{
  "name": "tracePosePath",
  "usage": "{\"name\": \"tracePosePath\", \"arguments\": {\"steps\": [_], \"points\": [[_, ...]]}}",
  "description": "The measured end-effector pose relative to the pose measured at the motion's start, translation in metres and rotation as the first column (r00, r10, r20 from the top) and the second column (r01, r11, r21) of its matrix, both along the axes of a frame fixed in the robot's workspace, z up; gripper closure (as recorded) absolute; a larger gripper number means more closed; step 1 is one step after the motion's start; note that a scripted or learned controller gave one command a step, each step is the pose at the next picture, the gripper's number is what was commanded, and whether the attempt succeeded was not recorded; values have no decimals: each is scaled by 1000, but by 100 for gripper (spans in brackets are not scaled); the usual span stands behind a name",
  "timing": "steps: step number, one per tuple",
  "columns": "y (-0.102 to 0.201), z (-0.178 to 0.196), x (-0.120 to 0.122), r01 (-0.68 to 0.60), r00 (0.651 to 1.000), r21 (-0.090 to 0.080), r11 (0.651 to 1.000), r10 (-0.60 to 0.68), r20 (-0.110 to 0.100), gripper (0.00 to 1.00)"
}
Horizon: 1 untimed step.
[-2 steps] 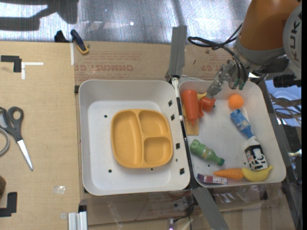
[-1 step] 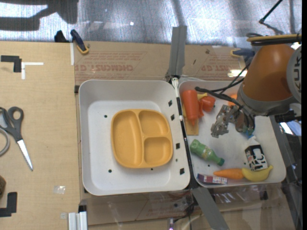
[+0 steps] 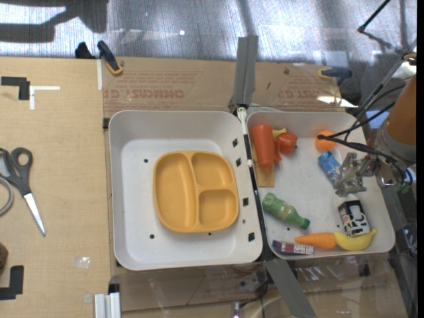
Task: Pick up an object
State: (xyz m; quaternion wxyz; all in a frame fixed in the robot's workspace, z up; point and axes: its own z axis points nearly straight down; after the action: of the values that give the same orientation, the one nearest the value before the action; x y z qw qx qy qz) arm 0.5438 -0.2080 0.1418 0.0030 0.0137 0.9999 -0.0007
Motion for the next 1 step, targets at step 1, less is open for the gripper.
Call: {"name": "tracePosePath", "arguments": {"steps": [1], "points": [[0,0,0,0,1000,1,1000,0,0,0]]}}
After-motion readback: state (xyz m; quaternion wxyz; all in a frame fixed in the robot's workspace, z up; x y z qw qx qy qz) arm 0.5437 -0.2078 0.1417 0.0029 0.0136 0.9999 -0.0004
